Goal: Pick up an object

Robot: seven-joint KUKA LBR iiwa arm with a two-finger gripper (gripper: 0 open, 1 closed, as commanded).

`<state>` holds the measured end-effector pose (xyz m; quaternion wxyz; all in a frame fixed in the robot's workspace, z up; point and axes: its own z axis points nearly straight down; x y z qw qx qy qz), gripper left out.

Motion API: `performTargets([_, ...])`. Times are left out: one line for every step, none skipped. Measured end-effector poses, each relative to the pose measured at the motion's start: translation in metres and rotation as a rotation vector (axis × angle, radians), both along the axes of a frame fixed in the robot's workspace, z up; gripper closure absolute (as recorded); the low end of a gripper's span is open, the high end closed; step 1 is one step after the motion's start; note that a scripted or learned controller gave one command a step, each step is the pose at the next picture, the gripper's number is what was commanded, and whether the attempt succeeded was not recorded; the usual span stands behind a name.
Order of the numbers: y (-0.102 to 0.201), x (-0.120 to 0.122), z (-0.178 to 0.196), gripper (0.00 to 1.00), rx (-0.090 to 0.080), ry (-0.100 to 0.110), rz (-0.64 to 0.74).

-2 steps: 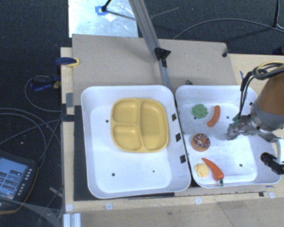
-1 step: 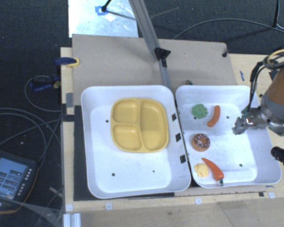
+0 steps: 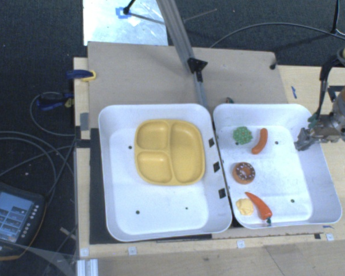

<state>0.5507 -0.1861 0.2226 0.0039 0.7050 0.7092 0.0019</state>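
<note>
The right bin point(image 3: 317, 177) holds a green broccoli piece point(image 3: 242, 135), an orange-red sausage point(image 3: 259, 141), a brown donut point(image 3: 244, 172), a pale yellow lump point(image 3: 245, 206) and a red chili pepper point(image 3: 259, 204). My gripper point(image 3: 306, 139) hangs at the right bin's right side, over its rim, well to the right of the sausage. Nothing shows between its fingers.
The left bin point(image 3: 121, 211) bears a yellow divided plate point(image 3: 169, 152). A slanted metal pole point(image 3: 178, 30) crosses the back of the bench above the bins. Cables and a handheld controller point(image 3: 8, 211) lie on the floor at the left.
</note>
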Motion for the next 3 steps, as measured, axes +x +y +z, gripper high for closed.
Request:
performTargets([0.000, 0.002, 0.036, 1.00, 0.001, 0.002, 0.000])
performTargets([0.044, 0.019, 0.027, 1.00, 0.003, 0.005, 0.004])
performTargets([0.091, 0.028, 0.033, 1.00, 0.004, 0.005, 0.005])
